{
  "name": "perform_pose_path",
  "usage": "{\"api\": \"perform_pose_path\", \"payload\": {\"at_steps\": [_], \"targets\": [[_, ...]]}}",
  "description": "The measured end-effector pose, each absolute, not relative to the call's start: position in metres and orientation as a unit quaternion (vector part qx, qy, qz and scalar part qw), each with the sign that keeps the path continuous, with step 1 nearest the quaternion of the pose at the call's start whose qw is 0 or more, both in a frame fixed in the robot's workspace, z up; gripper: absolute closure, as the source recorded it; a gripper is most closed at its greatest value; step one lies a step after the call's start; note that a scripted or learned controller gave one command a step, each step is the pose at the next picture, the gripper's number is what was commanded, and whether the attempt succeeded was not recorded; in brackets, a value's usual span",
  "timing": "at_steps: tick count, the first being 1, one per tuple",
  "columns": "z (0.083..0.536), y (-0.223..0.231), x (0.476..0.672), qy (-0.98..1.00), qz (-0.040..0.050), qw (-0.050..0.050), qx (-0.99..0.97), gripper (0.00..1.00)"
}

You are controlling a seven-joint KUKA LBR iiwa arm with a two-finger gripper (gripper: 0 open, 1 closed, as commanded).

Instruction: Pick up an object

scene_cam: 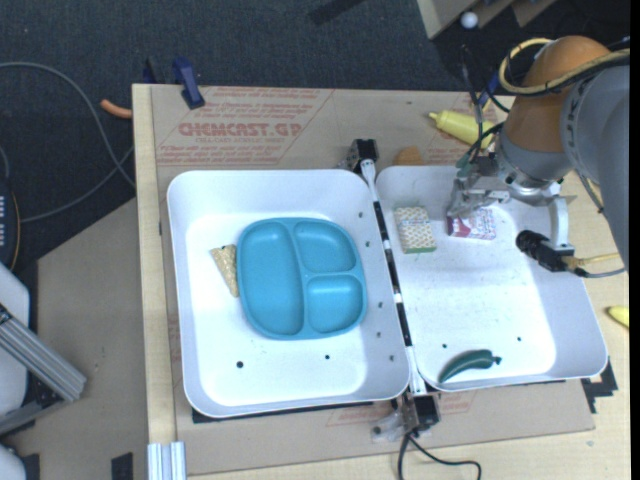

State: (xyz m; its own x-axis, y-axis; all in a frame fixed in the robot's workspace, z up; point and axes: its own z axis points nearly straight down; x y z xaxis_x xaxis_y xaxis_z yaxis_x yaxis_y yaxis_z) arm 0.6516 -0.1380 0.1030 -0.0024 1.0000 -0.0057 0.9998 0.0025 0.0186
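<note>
Progress looks early: the grey two-finger gripper (470, 200) hovers over a small red-and-white packet (473, 226) at the far side of the right white bin (560, 338). Whether its fingers are open or closed I cannot tell, and the packet lies on the bin floor, so lifting appears not yet done.

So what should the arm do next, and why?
Probably lower straight down a little. The gripper hangs over the right bin, just above a small pink-and-white packet at the bin's far end. That is the nearest object, closer than the patterned sponge beside it.
</note>
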Motion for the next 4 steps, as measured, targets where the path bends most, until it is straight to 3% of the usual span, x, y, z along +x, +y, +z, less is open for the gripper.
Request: {"api": "perform_pose_path", "payload": {"at_steps": [1, 2, 3, 4], "targets": [[0.103, -0.138, 0.651, 0.708, 0.0043, 0.008, 0.706, 0.00], [0.113, -0.138, 0.652, 0.708, 0.0051, 0.009, 0.706, 1.00], [0.113, -0.138, 0.652, 0.708, 0.0049, 0.009, 0.706, 0.00], [0.123, -0.138, 0.653, 0.708, 0.0059, 0.010, 0.706, 1.00]]}}
